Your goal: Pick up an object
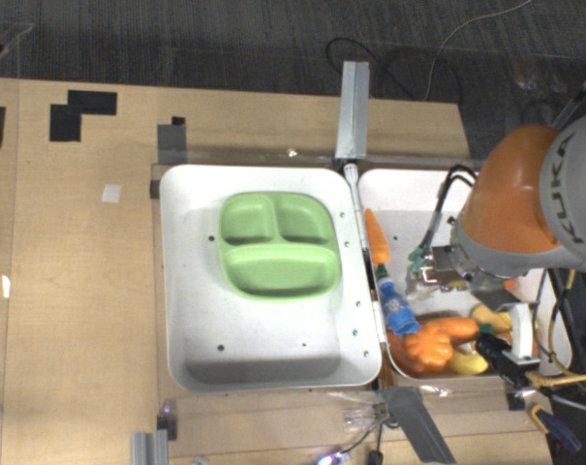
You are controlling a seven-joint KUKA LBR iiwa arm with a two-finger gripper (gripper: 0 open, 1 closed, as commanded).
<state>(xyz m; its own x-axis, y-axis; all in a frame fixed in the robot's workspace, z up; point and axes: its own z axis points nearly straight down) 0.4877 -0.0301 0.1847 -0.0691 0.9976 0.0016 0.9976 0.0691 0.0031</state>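
Note:
The right bin (pixel 399 197) holds a pile of small toys along its near and left sides. An orange carrot (pixel 375 238) lies against the left wall, with a blue object (pixel 397 310) just below it. An orange toy (pixel 430 343) and yellow pieces (pixel 472 361) sit at the near edge. The grey arm with its orange band (pixel 510 197) hangs over this bin. Its gripper (pixel 436 271) points down just above the toys, right of the blue object. The wrist body hides the tips.
The left bin (pixel 191 347) holds a green divided plate (pixel 278 243) upside-up near its middle. A metal bracket (pixel 352 109) stands at the far edge between the bins. Cables and a black part (pixel 501 356) crowd the right bin's near right corner.

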